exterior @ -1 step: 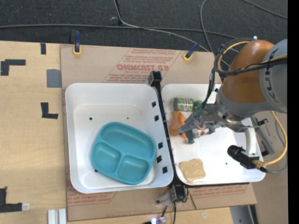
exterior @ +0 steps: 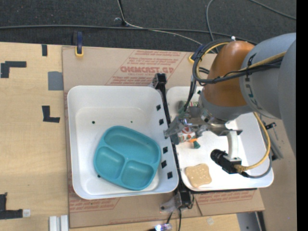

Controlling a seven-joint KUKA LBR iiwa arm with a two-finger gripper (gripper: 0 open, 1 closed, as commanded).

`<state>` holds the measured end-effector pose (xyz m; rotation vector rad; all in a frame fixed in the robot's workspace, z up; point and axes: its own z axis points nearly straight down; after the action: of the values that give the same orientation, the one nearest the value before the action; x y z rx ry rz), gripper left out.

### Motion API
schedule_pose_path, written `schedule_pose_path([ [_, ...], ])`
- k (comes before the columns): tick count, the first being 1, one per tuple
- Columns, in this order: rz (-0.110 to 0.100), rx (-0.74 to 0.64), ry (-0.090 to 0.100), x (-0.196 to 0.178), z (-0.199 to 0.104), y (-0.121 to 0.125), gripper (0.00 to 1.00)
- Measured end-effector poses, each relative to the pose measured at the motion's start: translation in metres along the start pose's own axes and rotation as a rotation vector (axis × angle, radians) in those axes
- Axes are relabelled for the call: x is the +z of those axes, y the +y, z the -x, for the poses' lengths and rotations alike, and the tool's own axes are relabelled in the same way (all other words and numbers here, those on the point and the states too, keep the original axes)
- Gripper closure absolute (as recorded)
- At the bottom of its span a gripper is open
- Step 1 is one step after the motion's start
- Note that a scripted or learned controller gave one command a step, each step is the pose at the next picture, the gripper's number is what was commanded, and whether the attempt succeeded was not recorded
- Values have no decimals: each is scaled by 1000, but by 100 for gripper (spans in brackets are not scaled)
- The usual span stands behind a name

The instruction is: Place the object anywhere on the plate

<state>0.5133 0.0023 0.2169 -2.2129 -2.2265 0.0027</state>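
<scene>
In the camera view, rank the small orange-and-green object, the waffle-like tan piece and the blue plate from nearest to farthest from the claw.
1. Small orange-and-green object, right beside the claw in the right bin.
2. Waffle-like tan piece, near the front of the same bin.
3. Blue plate, in the left bin.

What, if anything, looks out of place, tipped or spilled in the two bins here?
Nothing stands out. The teal plate lies flat in the left bin, turned at an angle to its walls. The tan toast-like piece lies flat in the right bin, and a small orange and green object sits by the hand.
</scene>
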Motion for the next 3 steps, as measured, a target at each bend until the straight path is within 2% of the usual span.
schedule_pose_path([
  [1, 1, -1, 1, -9, -49, 4, 100],
  [3, 2, -1, 0, 3, -157, 26, 100],
])
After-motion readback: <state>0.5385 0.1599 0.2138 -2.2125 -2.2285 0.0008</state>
